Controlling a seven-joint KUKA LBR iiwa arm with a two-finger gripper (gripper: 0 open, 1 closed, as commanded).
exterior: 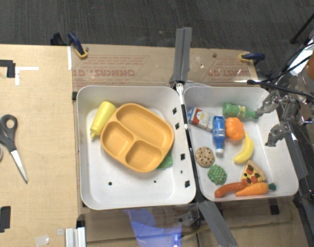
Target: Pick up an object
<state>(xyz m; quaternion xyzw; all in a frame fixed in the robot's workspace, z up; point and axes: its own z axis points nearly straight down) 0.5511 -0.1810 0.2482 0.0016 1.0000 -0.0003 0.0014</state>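
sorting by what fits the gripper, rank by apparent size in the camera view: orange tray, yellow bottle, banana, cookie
1. orange tray, by far the largest.
2. yellow bottle.
3. banana, a little smaller than the bottle, though the two look close.
4. cookie, the smallest.

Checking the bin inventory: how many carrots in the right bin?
2. Both lie along the right bin's front edge: one carrot with a green top at right, a second carrot just left of it. None seems hidden.
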